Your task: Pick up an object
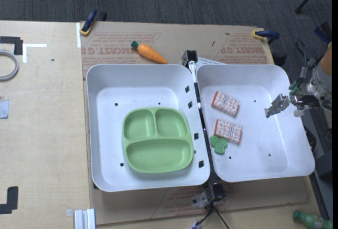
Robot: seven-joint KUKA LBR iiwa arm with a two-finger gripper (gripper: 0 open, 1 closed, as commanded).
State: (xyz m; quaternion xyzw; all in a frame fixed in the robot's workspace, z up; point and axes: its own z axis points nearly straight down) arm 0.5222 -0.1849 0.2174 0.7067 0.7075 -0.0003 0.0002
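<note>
Two orange-and-white patterned packets lie in the right bin (274, 156), one (225, 103) behind the other (228, 131). A small green ridged piece (218, 143) touches the nearer packet's left corner. My gripper (288, 106) hangs over the bin's right side, well to the right of the packets. It is open with nothing between its fingers.
A green divided plate (157, 140) fills the middle of the left bin (100, 117). A toy carrot (149, 52) lies on the cardboard behind the bins. Clamps (88, 22) hold the cardboard's back corners. A green bottle (311, 218) lies at the lower right.
</note>
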